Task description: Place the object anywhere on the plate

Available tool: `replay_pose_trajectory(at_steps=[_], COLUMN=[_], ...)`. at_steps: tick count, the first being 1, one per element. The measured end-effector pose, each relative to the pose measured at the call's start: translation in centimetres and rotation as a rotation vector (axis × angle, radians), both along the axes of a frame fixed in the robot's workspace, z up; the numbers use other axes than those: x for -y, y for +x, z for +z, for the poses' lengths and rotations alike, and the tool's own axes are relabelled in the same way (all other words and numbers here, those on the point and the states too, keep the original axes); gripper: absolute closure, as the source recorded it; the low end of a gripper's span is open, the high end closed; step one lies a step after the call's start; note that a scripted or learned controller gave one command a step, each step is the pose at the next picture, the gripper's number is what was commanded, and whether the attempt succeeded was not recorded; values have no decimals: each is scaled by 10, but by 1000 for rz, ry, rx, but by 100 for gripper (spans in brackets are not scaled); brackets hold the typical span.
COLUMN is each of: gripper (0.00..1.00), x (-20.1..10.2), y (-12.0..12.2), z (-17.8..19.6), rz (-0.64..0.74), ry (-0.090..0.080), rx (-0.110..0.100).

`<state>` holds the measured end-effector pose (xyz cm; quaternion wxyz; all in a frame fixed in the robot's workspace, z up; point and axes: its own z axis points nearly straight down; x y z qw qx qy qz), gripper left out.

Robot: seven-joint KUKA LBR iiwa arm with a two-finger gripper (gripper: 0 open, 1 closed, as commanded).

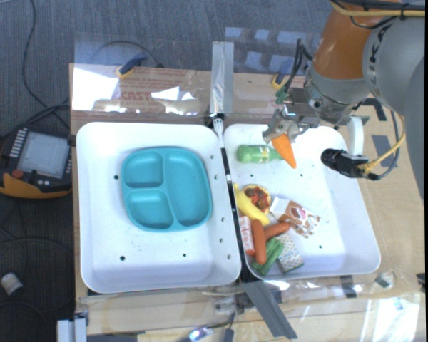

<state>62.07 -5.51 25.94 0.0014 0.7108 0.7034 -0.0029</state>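
An orange carrot (285, 150) is hanging point-down over the right bin (342, 248), while the teal sectioned plate (166, 189) is lying flat in the left bin (100, 262).

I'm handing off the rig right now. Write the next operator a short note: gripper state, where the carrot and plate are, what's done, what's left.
Gripper: above the back of the right bin, shut on the orange carrot, which hangs tip-down from its fingers, beside the green object.
Plate: the blue divided plate sits in the left bin with nothing on it.
Other items: a pile of toy food lies at the front left of the right bin.
Done: the carrot looks picked up.
Left: carry it across the divider, lower it onto the plate, release, and confirm it lands there.
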Motion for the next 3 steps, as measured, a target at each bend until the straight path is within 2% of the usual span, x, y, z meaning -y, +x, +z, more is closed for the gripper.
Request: replay_pose_trajectory(at_steps=[1, 2, 3], gripper=[100, 100, 0], x=[-102, -162, -163], y=[16, -4, -3], z=[-77, -162, -159], rz=[-33, 92, 92], ry=[5, 5, 8], rx=[-3, 6, 9])
